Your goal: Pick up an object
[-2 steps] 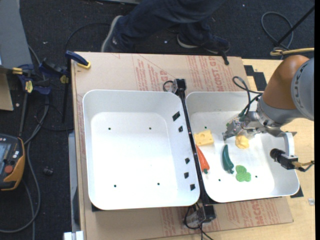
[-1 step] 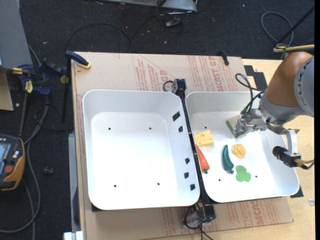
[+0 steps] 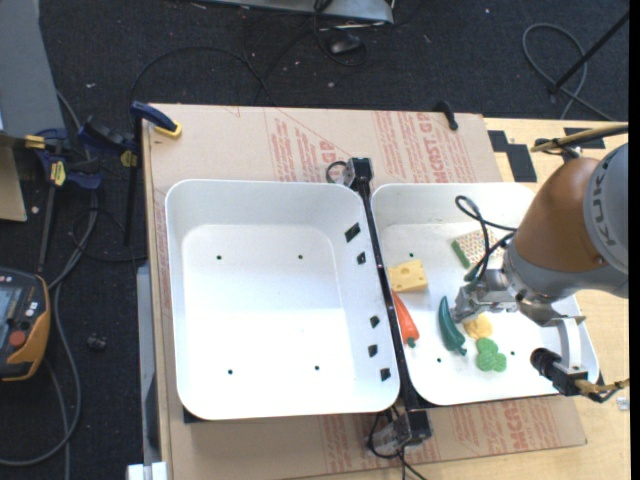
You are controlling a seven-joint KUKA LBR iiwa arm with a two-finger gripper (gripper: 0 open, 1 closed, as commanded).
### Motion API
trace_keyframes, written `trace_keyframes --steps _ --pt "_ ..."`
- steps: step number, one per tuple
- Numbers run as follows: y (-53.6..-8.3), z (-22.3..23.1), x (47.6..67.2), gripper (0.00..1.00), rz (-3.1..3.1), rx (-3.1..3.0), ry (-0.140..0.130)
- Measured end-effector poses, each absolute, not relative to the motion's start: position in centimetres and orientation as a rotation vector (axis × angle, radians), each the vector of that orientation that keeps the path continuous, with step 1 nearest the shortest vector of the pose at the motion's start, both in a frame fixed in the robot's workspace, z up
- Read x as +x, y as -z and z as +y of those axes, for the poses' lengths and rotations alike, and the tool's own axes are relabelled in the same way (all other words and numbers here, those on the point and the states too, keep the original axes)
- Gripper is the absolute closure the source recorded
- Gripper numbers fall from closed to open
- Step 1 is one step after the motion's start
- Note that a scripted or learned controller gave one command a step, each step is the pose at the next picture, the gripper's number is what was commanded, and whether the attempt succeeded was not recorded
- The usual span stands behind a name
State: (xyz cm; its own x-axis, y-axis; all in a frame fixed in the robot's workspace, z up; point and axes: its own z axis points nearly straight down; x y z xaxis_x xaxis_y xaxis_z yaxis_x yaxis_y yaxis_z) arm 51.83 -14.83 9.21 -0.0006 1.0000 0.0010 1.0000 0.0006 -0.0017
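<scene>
where the arm [image 3: 570, 238] overhangs, the right bin [image 3: 420, 208] is hidden.

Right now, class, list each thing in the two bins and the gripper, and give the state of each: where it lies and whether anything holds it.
Gripper: low in the right bin, above the yellow piece.
Cheese wedge: lying free by the divider.
Carrot: lying free, along the divider.
Green pepper: lying free, beside the gripper.
Yellow piece: partly hidden under the gripper.
Green cluster: lying free.
Left bin: level on the bench.
</scene>
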Motion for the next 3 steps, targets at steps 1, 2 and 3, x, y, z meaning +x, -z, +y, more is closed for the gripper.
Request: trace_keyframes --steps 1,2,3 --pt "-9.3 -14.9 51.9 0.0 -2.222 -2.222 0.001" --pt "-9.3 -10.8 60.1 0.0 -2.228 -2.216 0.003" --pt "-9.2 -11.7 55.0 0.0 -2.219 -2.222 -0.002"
